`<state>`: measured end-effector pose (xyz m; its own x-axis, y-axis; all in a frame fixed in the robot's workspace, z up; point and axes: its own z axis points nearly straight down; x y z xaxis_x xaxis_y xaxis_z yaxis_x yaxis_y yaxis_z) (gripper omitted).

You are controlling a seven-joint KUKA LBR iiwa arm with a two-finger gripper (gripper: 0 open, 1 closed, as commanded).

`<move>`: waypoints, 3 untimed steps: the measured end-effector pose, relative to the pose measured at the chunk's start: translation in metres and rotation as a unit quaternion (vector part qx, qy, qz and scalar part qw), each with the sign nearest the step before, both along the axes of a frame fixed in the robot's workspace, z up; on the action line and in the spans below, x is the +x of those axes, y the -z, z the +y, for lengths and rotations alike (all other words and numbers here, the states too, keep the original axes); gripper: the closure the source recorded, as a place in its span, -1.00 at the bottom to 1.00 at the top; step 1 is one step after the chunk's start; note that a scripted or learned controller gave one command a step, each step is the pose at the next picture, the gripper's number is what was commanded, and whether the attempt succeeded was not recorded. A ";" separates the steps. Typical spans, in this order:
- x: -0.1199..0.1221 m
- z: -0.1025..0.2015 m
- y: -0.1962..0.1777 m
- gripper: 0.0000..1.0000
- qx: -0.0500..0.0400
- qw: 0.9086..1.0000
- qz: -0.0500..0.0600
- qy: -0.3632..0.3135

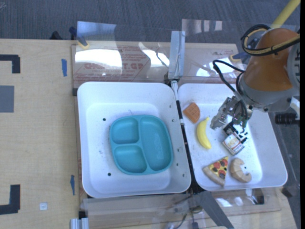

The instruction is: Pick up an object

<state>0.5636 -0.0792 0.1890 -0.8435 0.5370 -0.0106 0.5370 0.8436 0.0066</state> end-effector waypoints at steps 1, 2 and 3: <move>-0.030 0.049 0.004 1.00 0.002 0.995 0.006 0.101; 0.023 0.097 -0.065 1.00 -0.001 0.990 0.001 -0.143; -0.053 0.123 -0.048 1.00 -0.002 0.946 0.004 -0.324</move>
<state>0.5102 0.0434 0.2366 -0.9958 -0.0919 -0.0037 -0.0919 0.9958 0.0012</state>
